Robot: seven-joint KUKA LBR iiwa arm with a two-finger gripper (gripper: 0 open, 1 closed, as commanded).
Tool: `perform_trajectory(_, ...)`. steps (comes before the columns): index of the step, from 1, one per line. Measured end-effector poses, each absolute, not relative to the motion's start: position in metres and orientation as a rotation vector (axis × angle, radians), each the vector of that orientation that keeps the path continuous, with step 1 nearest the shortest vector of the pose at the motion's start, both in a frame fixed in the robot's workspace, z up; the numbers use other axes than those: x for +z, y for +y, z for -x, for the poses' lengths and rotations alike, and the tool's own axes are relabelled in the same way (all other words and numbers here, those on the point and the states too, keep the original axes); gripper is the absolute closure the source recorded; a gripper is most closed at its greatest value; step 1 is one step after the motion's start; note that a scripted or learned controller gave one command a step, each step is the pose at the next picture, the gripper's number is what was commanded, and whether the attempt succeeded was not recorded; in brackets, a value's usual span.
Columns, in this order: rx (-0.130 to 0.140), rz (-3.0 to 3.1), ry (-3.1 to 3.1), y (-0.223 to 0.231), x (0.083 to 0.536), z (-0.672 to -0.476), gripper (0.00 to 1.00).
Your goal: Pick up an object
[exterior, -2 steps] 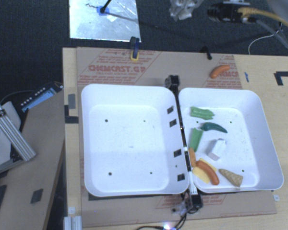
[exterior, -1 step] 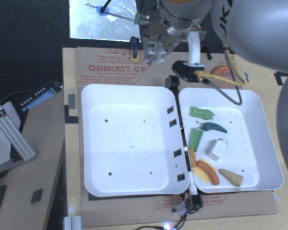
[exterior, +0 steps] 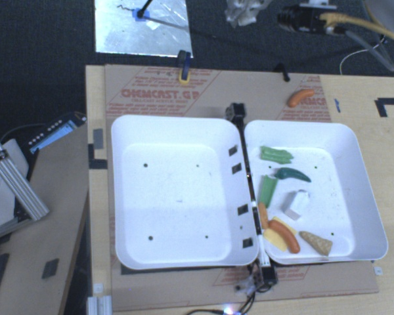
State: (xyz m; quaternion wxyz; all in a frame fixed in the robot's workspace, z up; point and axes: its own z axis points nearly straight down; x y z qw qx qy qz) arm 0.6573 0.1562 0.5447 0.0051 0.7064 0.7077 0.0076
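I see two white bins side by side on the table (exterior: 354, 87), joined along a dark hinge strip (exterior: 248, 189) with clips. The left bin (exterior: 128, 133) holds nothing I could pick; all the objects lie in the right bin (exterior: 361, 169), crowded toward its left wall. From the far side to the near side I count a light green piece (exterior: 276, 154), a dark green pepper (exterior: 293, 174), a green block (exterior: 268, 189) standing just beside the hinge, a white block (exterior: 295, 204) near the middle, an orange carrot-like piece (exterior: 263, 214) against the left wall, a red-orange sausage (exterior: 284, 235) lying over a yellow piece (exterior: 273, 239), and a tan wedge (exterior: 316, 243) near the front rim. The sausage, yellow piece and carrot touch or nearly touch, so that corner is tight; the white block and tan wedge have more open floor around them, and the right half of that bin is bare. Another orange sausage (exterior: 300, 98) lies outside on the table, beyond the right bin's far rim. The tool (exterior: 248, 2) hangs at the top edge of the view, well apart from both bins and touching nothing; I cannot tell how its jaws stand, as it is blurred.
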Motion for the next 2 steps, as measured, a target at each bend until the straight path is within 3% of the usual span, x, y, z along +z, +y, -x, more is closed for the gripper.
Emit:
perform_trajectory(1, -0.01, -2.213, 2.238, 0.24, 0.429, -0.645, 1.0)
perform_trajectory(2, 0.02, -2.211, 2.224, 0.228, 0.543, -0.635, 1.0)
